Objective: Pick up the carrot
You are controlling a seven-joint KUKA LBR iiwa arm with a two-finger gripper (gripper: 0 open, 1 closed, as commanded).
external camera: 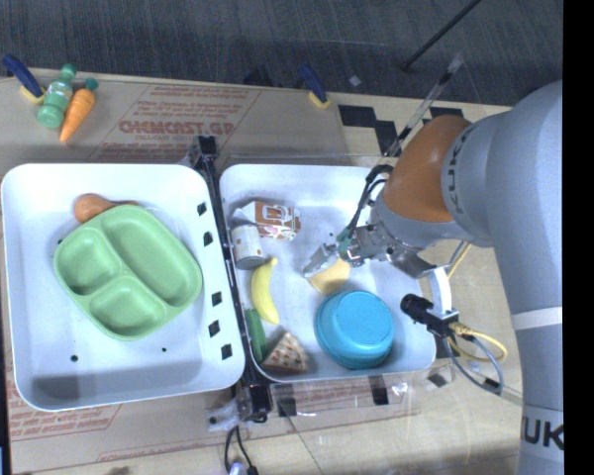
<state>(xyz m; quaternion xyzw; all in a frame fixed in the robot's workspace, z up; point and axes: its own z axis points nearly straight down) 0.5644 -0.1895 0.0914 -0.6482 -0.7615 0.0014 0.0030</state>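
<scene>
glossy plastic bins (40, 364), matt green tray (129, 265), cardboard bench (178, 117)

The bench (277, 117), covered by a brown printed sheet, carries two white bins touching side by side: the right bin (307, 178) lies under the gripper (329, 257), and the left bin (25, 295) sits well to the gripper's left. Far up and to the left of the gripper, on the bare sheet beyond the left bin, a carrot (76, 114) lies just beside a green bottle (54, 102). Blue clamps (22, 75) grip the bench's far edge, one near that bottle and another above the right bin.
</scene>
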